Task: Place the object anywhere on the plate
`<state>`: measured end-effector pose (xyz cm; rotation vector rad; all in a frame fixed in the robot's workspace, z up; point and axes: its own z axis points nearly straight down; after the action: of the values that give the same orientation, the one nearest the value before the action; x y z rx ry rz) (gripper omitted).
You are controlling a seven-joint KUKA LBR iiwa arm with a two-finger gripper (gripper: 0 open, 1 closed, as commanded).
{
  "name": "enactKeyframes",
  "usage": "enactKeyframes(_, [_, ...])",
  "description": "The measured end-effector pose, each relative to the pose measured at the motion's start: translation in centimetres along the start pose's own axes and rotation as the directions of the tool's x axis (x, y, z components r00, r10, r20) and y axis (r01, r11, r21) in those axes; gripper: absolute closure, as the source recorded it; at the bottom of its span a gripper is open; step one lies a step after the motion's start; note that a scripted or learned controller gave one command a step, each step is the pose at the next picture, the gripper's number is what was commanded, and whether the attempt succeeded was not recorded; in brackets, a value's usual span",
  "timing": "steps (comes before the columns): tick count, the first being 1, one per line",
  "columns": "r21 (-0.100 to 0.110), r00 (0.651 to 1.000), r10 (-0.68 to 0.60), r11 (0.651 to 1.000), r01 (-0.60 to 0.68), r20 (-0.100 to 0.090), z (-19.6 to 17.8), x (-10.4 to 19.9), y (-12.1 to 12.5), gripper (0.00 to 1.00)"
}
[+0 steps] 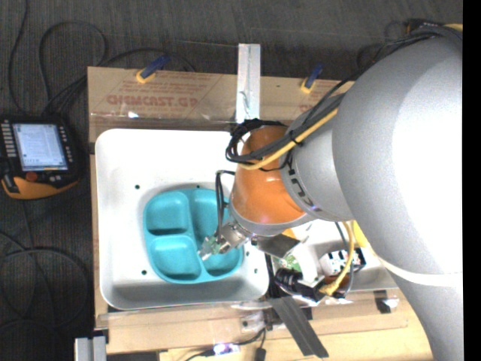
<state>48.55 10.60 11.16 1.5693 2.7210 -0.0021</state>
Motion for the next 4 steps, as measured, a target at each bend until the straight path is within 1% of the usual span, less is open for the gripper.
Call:
enactKeyframes(1, [0.005, 0.979, -0.202, 0.979, 0.202, -0.005, -5.9, 1.8, 0.6, 1.00])
enactKeyframes(2, [0.005, 0.901, -0.434, 0.901, 0.434, -0.003, -7.2, 3.4, 1.6, 1.00])
enactKeyframes(3, [0.004, 0.784, -0.620, 0.784, 0.620, -0.003, -9.6, 7.2, 3.8, 1.00])
enactKeyframes(4, [0.002, 0.631, -0.775, 0.631, 0.775, -0.005, -4.3, 11.1, 6.0, 1.00])
